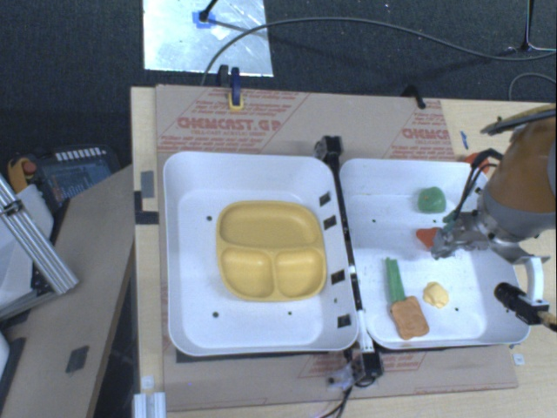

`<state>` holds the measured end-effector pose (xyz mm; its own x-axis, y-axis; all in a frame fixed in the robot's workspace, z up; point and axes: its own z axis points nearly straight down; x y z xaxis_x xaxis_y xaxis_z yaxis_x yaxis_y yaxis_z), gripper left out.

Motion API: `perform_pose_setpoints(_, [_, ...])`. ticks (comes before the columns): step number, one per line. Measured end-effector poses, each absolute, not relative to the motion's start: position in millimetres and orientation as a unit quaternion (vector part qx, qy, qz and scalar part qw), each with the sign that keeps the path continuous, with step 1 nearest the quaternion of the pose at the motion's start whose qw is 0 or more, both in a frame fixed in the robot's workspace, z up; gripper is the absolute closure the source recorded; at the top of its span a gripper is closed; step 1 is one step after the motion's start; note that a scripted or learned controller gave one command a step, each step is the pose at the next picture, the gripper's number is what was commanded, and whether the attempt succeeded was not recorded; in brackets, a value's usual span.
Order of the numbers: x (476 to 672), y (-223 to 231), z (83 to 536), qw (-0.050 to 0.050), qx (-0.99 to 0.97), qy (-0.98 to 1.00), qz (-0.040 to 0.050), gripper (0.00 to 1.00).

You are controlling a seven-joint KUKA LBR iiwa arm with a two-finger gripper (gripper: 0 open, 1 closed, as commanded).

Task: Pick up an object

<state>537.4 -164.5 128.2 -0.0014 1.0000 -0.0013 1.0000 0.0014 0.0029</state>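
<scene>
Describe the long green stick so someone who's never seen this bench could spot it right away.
Look in the right-hand shallow white bin, near its left wall. The slim green stick lies there, its lower end meeting a flat orange-brown slab. It is the one long, thin piece; the other green item, a rounded green lump, sits farther back.

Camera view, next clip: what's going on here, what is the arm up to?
The arm reaches in from the right, its gripper low in the right bin, at a small red-orange piece. Whether it holds anything can't be told. Loose in that bin lie a green lump, a green stick, a brown piece and a yellow lump. The left bin holds a yellow divided tray.
</scene>
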Motion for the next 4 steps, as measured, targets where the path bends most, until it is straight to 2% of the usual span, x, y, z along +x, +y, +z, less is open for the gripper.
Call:
perform_pose_setpoints(2, [521.7, -168.7, 235.2, 0.003, 0.706, 0.708, 0.0014, 1.00])
perform_pose_setpoints(3, [522.7, -168.9, 243.5, 0.001, 0.706, 0.708, 0.0008, 1.00])
perform_pose_setpoints(4, [551.1, -124.3, 234.6, 0.001, 0.704, 0.710, 0.0013, 1.00])
